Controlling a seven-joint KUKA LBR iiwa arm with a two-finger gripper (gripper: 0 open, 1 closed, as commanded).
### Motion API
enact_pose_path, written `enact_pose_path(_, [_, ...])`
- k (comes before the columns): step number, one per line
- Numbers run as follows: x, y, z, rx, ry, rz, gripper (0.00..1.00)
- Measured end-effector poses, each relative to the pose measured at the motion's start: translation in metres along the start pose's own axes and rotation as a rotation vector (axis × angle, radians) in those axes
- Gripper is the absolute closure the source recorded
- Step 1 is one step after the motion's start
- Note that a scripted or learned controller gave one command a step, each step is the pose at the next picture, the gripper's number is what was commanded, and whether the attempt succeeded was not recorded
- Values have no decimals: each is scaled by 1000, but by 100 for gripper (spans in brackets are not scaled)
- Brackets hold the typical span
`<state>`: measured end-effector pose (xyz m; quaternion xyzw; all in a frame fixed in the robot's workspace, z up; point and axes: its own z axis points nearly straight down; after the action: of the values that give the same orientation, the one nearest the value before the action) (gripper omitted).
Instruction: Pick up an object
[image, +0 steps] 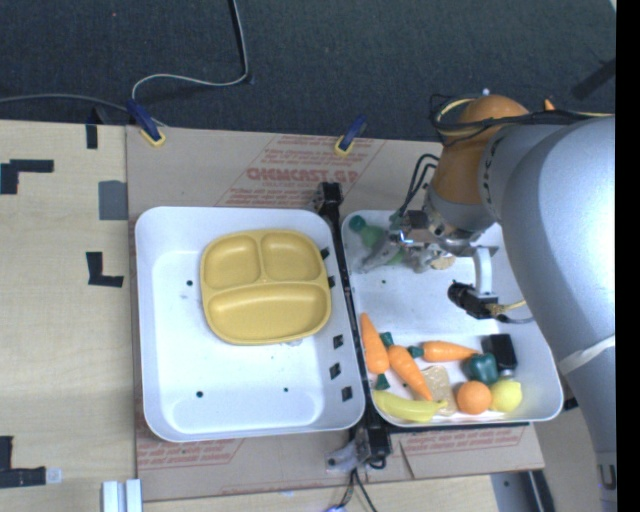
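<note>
My gripper (388, 252) is low over the far left part of the right bin (440, 275). A small green object (366, 232) lies in that bin's far left corner, right beside the gripper and partly hidden by it. I cannot tell whether they touch. Toy food is heaped along the bin's near side: three carrots (375, 345) (407, 368) (447, 351), a banana (408, 405), an orange (473, 397), a lemon (507, 395), a dark green piece (483, 367) and a small black block (498, 350).
The left bin (170, 330) holds a yellow divided plate (266, 285) in its far half. The arm's large grey body (560, 230) hangs over the right bin's right side. A black divider (338, 290) runs between the bins.
</note>
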<state>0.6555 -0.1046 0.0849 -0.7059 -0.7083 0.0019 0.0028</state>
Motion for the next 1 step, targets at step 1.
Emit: enact_pose_path(1, [7, 7, 2, 23, -4, 0, 0])
